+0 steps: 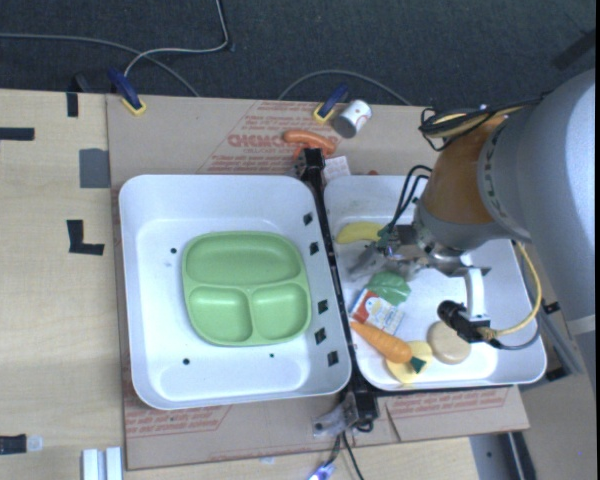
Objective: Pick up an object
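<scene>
Reaching into the right bin [520,373] from the right, the arm [480,183] hangs its gripper [380,253] low over the bin's upper-left part, beside the divider; whether it is open or closed I cannot tell, and nothing can be seen held by it. The likely targets are crowded: a yellow banana-like toy [358,232] near the bin's top-left, a green-topped packet [385,303] just below the gripper, an orange carrot toy [388,343] touching the packet's lower end, and a tan round piece [448,343] near the bottom edge. With things this tightly packed, I judge the descent could land between two items, nudge one aside or pinch only the packet's edge, which would slip. The divider wall sits close, so a strike there is also possible. The left bin [145,268] carries a green sectioned plate [246,286] at its middle. Both bins rest on a cardboard sheet [240,138] over a wooden bench [40,288], with cables and clamps along the far edge and dark floor beyond
</scene>
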